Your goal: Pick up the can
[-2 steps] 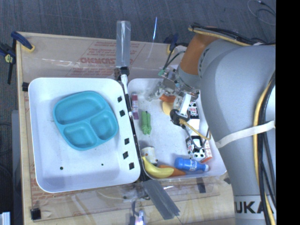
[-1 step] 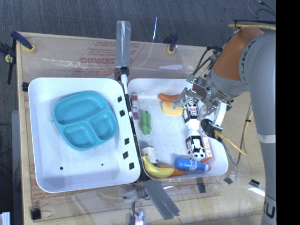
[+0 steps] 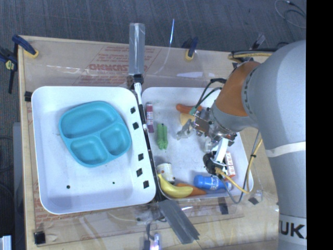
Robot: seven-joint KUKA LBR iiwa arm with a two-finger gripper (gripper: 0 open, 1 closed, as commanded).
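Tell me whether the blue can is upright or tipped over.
Tipped over: the blue cylindrical can lies on its side, lengthwise along the near wall of the shallow white right-hand bin.

Grey arm in from the right, orange-banded wrist bent down, gripper pointing left.

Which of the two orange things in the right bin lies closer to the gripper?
The orange thing toward the far wall, just beyond the gripper; the other orange thing lies beside the banana.
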